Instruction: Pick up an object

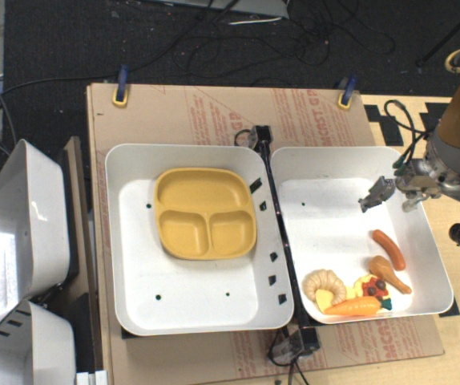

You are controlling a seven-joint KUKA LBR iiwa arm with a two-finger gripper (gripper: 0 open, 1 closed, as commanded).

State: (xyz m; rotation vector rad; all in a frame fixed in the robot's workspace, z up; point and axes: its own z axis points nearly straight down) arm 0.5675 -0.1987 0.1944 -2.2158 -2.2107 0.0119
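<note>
1. Nearest the camera, along the front of the right bin (326,175), sits a heap of toy food: a pale croissant (323,282), an orange carrot (355,306), a small bright-coloured piece (373,286) and a brown drumstick-like piece (388,274).
2. Over to the left, the left bin (134,295) carries a yellow divided plate (206,212), lying flat.
3. In the right bin, a red sausage (389,249) lies alone, just behind the heap.
4. Far right, the gripper (392,196) hangs above the bin's back right part, fingers spread apart with nothing between them, well apart from the food.
</note>
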